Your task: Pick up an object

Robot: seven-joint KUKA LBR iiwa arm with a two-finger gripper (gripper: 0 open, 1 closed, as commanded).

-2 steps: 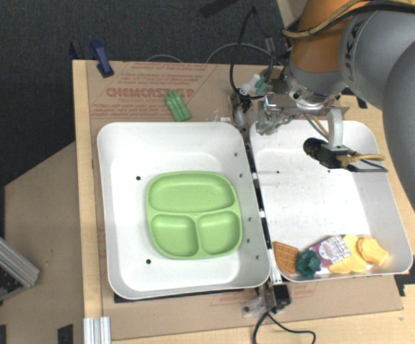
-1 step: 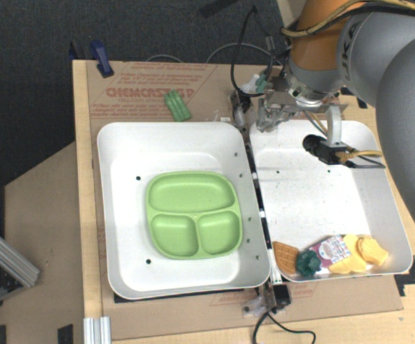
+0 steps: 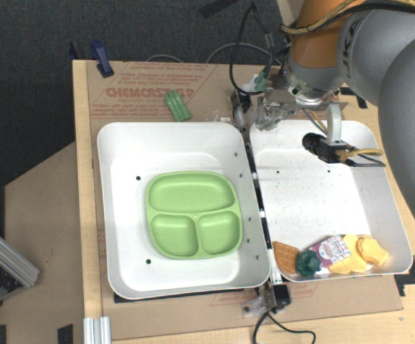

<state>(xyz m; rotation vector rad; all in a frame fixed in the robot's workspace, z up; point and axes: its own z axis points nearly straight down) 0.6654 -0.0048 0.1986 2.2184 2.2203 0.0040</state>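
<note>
Gripper point(image 3: 268, 113) at upper centre blurs into metal clutter (wide or narrow, I cannot tell); the arm point(image 3: 386, 49) covers the right bin's point(image 3: 322, 199) upper-right corner.

Single fixed camera, high above the bench point(image 3: 157, 84), looking down at a slant, so the bench's far edge sits toward the top of the frame and its near edge at the bottom, slightly rotated. Mid range: both white bins fit almost whole, the left bin point(image 3: 114, 192) with a green divided tray point(image 3: 193, 213) and the right bin point(image 3: 322, 185) side by side, plus dark carpet point(image 3: 49, 20) beyond the bench. The grey-and-orange arm point(image 3: 379, 56) comes in from upper right, nearer the lens, big and cropped by the frame edge.
</note>
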